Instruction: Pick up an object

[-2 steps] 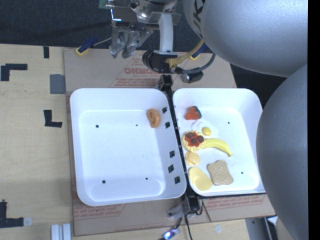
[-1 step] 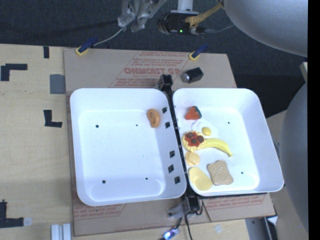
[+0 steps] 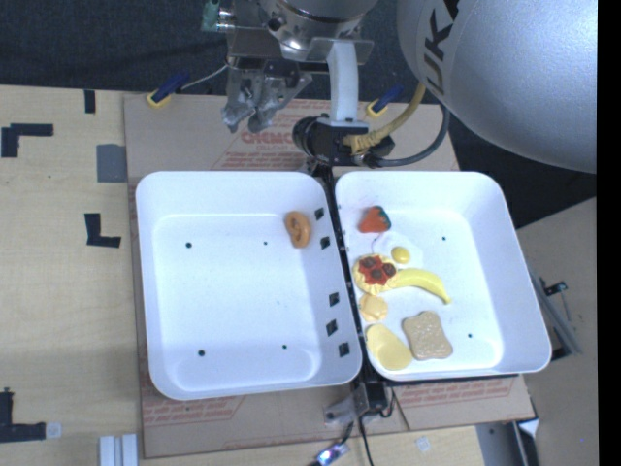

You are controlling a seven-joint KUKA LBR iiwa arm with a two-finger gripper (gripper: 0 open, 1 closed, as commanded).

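Gripper (image 3: 254, 113) hangs high beyond the far edge of the left bin (image 3: 165, 289), nothing between its jaws; whether they're parted, I cannot tell. Lone pastry (image 3: 298, 228) lies against that bin's right wall. Right bin (image 3: 485, 260) crowds banana (image 3: 422, 282), bread slice (image 3: 427, 336), others near the divider: harder picks.

Tan bench top (image 3: 58, 289) with black marks (perhaps tape); dark floor (image 3: 97, 27) beyond.
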